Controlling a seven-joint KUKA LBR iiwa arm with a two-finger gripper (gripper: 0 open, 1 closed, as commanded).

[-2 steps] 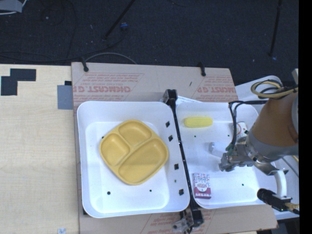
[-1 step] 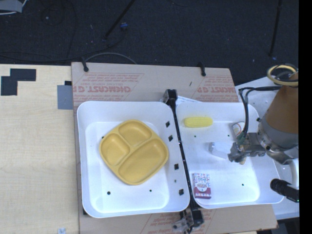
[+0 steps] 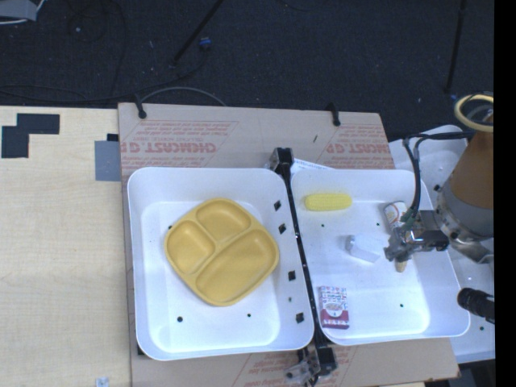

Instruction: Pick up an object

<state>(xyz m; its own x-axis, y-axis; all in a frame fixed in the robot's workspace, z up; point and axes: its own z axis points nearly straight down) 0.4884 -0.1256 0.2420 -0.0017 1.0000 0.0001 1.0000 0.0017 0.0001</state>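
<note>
The right bin (image 3: 419, 317) holds a yellow oblong object (image 3: 327, 202) near its far left side. A small clear block (image 3: 362, 248) lies in its middle, and a red and white packet (image 3: 334, 306) lies at its front left. My gripper (image 3: 400, 252) hangs low over the right part of that bin, just right of the clear block. I see nothing held in it. The left bin (image 3: 153, 313) holds a yellow divided plate (image 3: 222, 250).
A black divider (image 3: 294, 240) runs between the two bins. The arm's orange band (image 3: 476, 168) and grey wrist stand over the right bin's right rim. Cardboard (image 3: 242, 139) lies under both bins, with a wooden bench top to the left.
</note>
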